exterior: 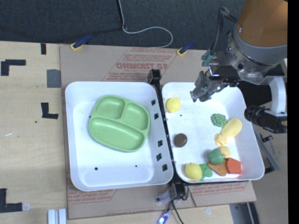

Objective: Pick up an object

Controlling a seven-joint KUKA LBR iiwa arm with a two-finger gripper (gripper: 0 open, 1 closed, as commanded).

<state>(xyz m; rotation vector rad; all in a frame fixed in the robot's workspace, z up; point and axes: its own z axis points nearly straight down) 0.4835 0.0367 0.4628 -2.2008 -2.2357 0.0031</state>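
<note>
The big grey arm with the orange band (pixel 261 27) reaches in from the right. Its dark two-finger gripper (pixel 202 93) hangs over the back part of the right white bin (pixel 201 174). Nothing sits between its fingers. From this slanted look down, it cannot be told if the fingers are apart or together.

The right bin holds a lot of small toy foods. The closest one to the gripper is a small round yellow toy fruit (pixel 173 104), near the wall where the two bins meet. It looks smooth and ball-like, so it may roll or slip if it is pinched off-centre. It lies by itself, which likely makes it the easiest thing to grab.

A little brown round toy (pixel 180 139) lies alone near the middle of the bin. A bumpy green toy (pixel 217 120) sits just beside a long pale yellow toy (pixel 231 128). In the front corner, a yellow lemon-shaped toy (pixel 193 171), a green toy (pixel 215 156) and an orange-red block (pixel 233 166) are bunched close together. Those would likely be hard to pick one at a time.

The left white bin (pixel 112 178) holds a light green plastic plate with three sections (pixel 119 122), lying tilted. It is wide and flat, so it looks hard for small fingers to grip.

No toy has been lifted yet.
</note>
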